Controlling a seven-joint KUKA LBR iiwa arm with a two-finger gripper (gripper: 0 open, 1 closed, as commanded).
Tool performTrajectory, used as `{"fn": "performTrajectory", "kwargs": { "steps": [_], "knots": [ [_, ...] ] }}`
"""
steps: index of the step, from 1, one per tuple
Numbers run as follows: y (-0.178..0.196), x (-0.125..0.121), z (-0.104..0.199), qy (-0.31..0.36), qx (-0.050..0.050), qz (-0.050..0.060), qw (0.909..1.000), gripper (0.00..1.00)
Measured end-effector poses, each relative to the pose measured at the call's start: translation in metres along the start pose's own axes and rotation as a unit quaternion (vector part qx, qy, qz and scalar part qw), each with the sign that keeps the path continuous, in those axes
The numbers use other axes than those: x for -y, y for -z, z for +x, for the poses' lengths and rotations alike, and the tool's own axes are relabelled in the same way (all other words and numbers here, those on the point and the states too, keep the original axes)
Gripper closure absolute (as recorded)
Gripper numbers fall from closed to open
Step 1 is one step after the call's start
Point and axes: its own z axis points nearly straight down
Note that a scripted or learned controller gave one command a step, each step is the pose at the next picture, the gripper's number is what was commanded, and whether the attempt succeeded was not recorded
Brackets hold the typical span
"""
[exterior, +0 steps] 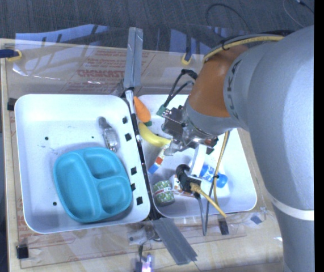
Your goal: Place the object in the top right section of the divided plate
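Arm: mine, bent low over the right bin (242, 194); my fingers (176, 146), state untellable, hang near a curved yellow banana (152, 135). Same bin: orange carrot (143, 113), white bottle (205, 170). Left bin (31, 152): smooth blue plate (92, 183), divided; a metallic piece (108, 134) beside it.

The arm (275, 95) entered from the right of the camera view as a broad grey body, bent toward the centre. The orange band (213, 89) sat above the wrist, facing the upper left. Below the band, the grey wrist section angled downward. The gripper (180, 145) hung at the lower left end of the wrist. Black cables looped beside the orange band.
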Motion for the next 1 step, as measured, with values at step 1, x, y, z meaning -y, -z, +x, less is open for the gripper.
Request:
{"fn": "performTrajectory", "kwargs": {
  "steps": [1],
  "knots": [
    [0.0089, 0.0562, 0.005, 0.217, -0.001, 0.0, 0.9761, 1.0]
  ]
}}
